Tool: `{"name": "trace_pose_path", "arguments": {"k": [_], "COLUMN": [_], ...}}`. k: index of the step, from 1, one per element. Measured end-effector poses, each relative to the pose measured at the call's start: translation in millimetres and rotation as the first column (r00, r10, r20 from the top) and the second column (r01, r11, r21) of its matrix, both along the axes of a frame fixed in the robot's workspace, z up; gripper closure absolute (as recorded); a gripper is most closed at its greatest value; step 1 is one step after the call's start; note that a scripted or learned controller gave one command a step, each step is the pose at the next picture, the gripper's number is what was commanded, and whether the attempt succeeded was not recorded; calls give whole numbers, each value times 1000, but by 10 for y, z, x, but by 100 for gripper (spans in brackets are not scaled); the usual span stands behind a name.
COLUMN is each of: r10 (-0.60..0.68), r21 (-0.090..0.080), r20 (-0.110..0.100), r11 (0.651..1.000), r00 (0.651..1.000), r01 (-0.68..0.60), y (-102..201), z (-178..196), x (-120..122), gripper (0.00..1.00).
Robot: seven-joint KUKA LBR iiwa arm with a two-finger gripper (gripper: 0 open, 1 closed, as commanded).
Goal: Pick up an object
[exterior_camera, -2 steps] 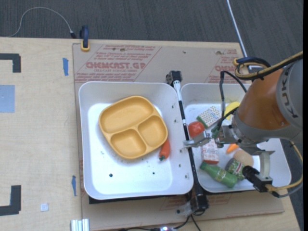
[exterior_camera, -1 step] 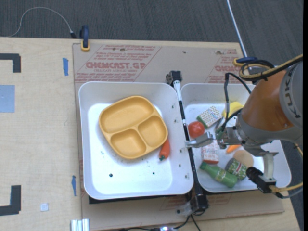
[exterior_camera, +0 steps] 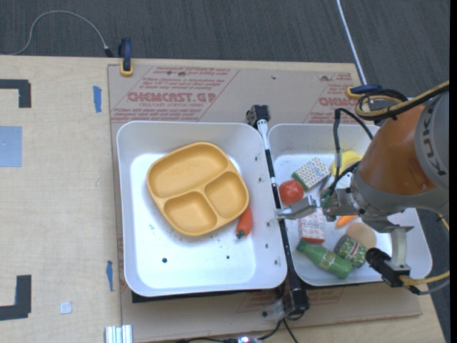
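Bench surface, pale wood, far left of the pincer; blue tape marks and black corner marks on it.

Left bin, shallow, white, well left of the pincer. Contents: divided plate, yellow-orange, three compartments, lying flat in the bin's upper half; chilli pepper, red-orange, small, just beside the plate's lower right edge, on the side nearer the pincer.

Clamp, black, at the top of the seam between the two bins, up and left of the pincer.

Right bin, shallow, white, under the pincer. Contents: tomato, red, round, just left of and slightly above the pincer; printed carton, white with coloured dots, above the pincer; white packet with red print, just below the pincer; green bottle, lying on its side, below the pincer near the bin's front wall; green packet, below and right of the pincer; yellow item, up and right, partly hidden by the arm; orange piece and pale round item, right of the pincer, close under the wrist.

Gripper, metal, low over the right bin between tomato and white packet, reaching leftward from the arm. Whether its fingers are spread or pressed together cannot be told; no object is visibly pinched.

Arm, orange band and grey body, covering the right bin's right half.
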State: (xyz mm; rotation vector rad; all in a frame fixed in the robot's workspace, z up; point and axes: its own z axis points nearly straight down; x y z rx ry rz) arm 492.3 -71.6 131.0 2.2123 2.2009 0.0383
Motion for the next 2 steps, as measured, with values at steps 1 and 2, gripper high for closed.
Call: {"name": "trace_pose_path", "arguments": {"k": [1, 2], "r10": [0, 0], "r21": [0, 1], "r20": [1, 0], "r11": [1000, 1000], "r00": [1000, 1000], "r01": [0, 0], "y": [-6, -9], "z": [-8, -11], "x": [2, 2], "gripper": [0, 0]}}
